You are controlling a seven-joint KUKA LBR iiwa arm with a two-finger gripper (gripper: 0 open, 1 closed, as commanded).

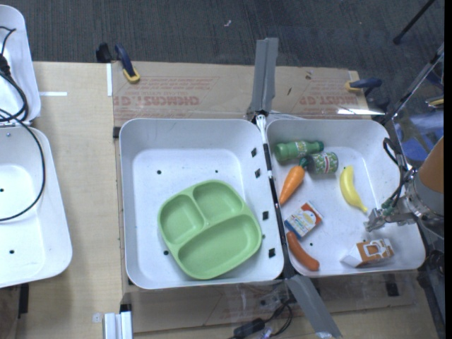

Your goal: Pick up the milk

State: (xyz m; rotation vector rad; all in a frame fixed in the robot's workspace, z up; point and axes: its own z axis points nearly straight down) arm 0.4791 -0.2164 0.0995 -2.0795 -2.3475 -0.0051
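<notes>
Covering the bench, brown cardboard (212,90) meets dark carpet (176,13); whether the tool (378,219) is open is unclear.

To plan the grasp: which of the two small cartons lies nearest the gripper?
The orange-and-white carton below the gripper, by the right bin's lower right corner.

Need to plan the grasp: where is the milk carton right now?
The milk carton lies in the right bin's near right corner, just below the gripper.

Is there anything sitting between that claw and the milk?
Nothing visible. The claw hovers in the right bin, just above the milk carton lying on its side. The banana lies farther back, out of the way.
</notes>
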